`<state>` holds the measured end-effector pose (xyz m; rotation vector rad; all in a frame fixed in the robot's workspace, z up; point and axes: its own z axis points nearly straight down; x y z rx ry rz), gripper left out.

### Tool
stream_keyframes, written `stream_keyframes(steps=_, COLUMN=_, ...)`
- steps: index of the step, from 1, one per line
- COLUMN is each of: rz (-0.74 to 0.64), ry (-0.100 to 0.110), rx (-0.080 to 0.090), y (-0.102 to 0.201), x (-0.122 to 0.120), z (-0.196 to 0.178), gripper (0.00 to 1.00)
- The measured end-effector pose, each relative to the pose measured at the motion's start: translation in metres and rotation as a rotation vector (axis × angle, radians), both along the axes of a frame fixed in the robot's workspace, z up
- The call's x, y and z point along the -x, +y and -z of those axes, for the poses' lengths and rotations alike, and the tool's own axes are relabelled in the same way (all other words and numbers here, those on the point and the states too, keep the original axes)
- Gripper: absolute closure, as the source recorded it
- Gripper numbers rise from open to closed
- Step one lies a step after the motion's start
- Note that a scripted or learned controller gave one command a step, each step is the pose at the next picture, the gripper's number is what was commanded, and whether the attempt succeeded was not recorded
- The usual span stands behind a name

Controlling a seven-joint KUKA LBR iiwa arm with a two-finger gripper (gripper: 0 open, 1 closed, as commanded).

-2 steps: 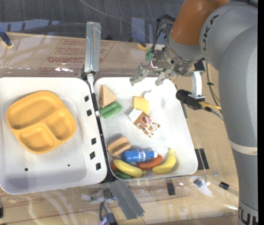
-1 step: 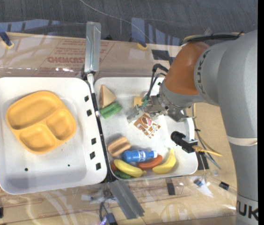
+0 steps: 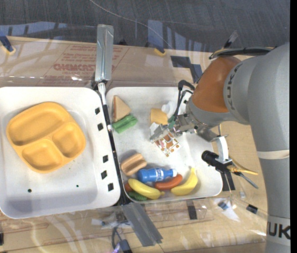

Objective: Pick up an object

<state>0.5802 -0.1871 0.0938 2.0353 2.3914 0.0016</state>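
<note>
We judged the approach step: pincer (image 3: 165,136) hung over the patterned block (image 3: 168,143) above the blue bottle (image 3: 156,175), its state untellable, next needing a clean descent.

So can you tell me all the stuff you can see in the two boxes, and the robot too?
Bins: two, white, side by side on the bench.
Divided tray: one, yellow-orange, in the left bin.
Bananas: two, yellow, near edge of the right bin, one at each end of the pile.
Bottle: one, blue with a white label, lying between the bananas.
Red piece: one, under the bottle; too hidden to name.
Hot dog bun: one, tan and pink, left of the bottle.
Green toy: one, near the right bin's left wall.
Wedge: one, tan, just above the green toy.
Arm: one, grey with an orange band, over the right bin.
Gripper: one, above the right bin's middle.
</note>
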Motion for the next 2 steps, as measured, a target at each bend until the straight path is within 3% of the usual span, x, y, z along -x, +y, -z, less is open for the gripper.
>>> stream_keyframes(steps=1, rz=-0.005, ry=0.000, rx=0.000, y=0.000, x=-0.001, z=-0.010, gripper=1.00)
stream_keyframes(steps=2, rz=0.190, ry=0.000, rx=-0.001, y=0.072, x=-0.011, z=-0.093, gripper=1.00)
